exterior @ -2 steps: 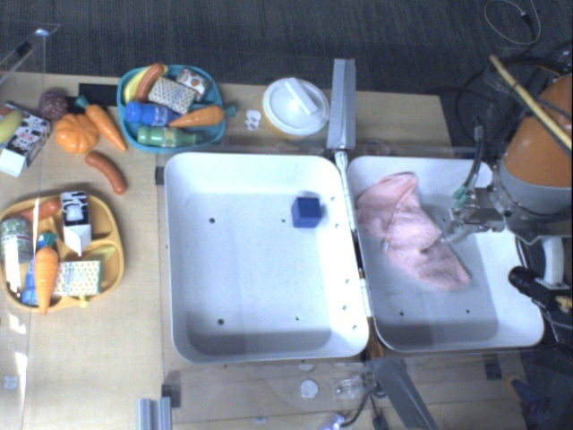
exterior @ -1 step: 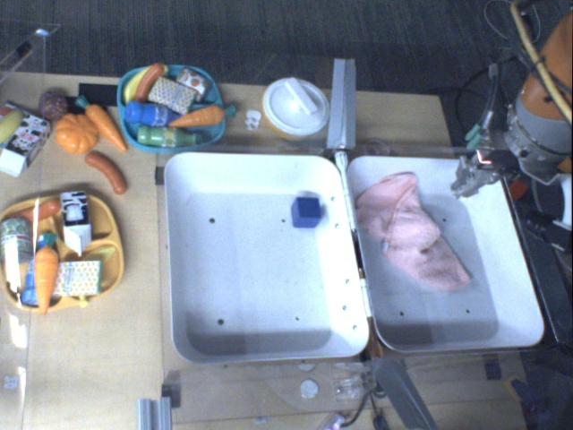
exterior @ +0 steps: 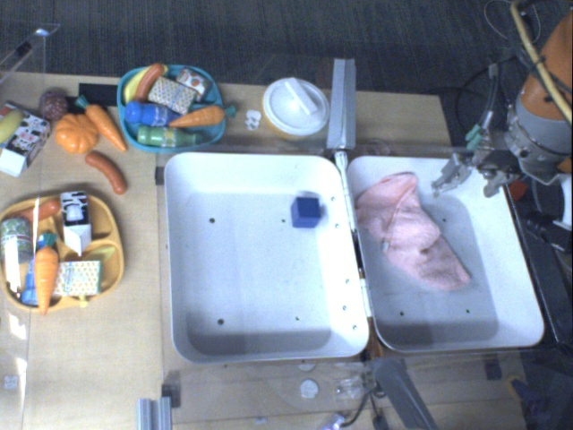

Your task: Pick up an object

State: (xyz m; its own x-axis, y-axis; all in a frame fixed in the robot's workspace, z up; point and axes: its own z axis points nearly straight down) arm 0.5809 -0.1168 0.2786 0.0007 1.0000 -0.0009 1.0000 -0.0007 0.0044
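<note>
Right bin (exterior: 519, 325): holds the pink cloth (exterior: 414, 231), crumpled, left of centre.
Left bin (exterior: 192, 325): holds a small blue block (exterior: 307, 210) near its upper right.
Gripper (exterior: 470, 170): above the right bin's upper right corner, holding nothing; finger spread cannot be told.
Cloth axis: runs from upper left to lower right, the wider end lower right.
Advice: descend onto a raised fold mid-cloth and pinch across the long axis.

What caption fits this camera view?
Gripper above the right bin's far corner, near pink cloth; blue cube in left bin.
</note>
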